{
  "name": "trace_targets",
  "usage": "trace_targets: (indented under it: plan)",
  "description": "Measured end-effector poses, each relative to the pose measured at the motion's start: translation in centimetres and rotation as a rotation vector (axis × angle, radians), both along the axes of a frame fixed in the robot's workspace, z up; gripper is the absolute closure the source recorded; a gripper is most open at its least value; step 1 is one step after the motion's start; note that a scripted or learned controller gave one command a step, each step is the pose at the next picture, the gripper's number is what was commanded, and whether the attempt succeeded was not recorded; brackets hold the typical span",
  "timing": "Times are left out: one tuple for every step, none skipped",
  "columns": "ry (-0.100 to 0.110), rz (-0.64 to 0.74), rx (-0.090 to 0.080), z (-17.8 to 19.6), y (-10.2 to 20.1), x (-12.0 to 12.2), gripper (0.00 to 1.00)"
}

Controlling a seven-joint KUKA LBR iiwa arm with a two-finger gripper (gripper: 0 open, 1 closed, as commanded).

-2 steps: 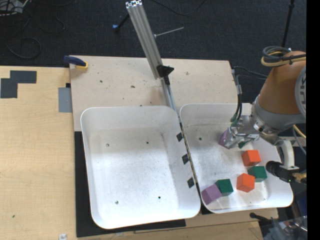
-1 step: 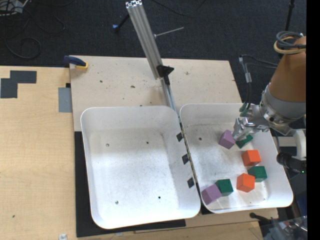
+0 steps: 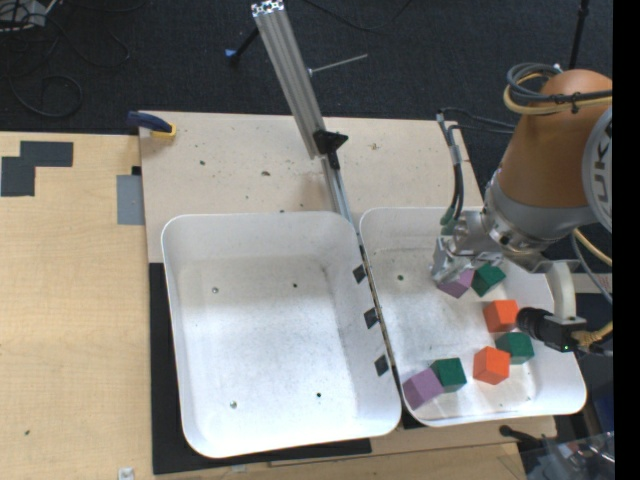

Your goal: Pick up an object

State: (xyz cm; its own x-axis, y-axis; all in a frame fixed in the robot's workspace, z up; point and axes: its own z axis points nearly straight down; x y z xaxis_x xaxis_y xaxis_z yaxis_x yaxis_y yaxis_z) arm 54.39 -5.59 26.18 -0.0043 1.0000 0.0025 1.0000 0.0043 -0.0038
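My gripper [image 3: 452, 265] is low in the right bin [image 3: 400, 220], at its upper middle. It sits directly over a purple block [image 3: 459, 286], which lies against a green block [image 3: 489, 279]. The gripper's body hides the top of the purple block, and I cannot see whether it touches the block. Further blocks lie in the same bin: an orange one [image 3: 500, 315], a green one [image 3: 517, 346], another orange one [image 3: 491, 365], a green one [image 3: 450, 372] and a purple one [image 3: 422, 385].
The left bin [image 3: 200, 268] adjoins the right bin along a divider with black clips [image 3: 370, 317]. A slanted aluminium bar [image 3: 296, 78] rises behind the bins. The arm's grey and orange body [image 3: 550, 158] overhangs the right bin's far right corner.
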Motion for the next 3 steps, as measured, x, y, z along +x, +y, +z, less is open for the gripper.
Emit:
trace_targets:
  plan:
    - [0.001, -0.002, -0.001, -0.4, 4.2, -1.2, 1.0]
    - [0.001, 0.001, 0.0, -1.7, 10.1, -1.7, 1.0]
    - [0.003, 0.0, -0.001, -2.8, 14.5, -2.3, 1.0]
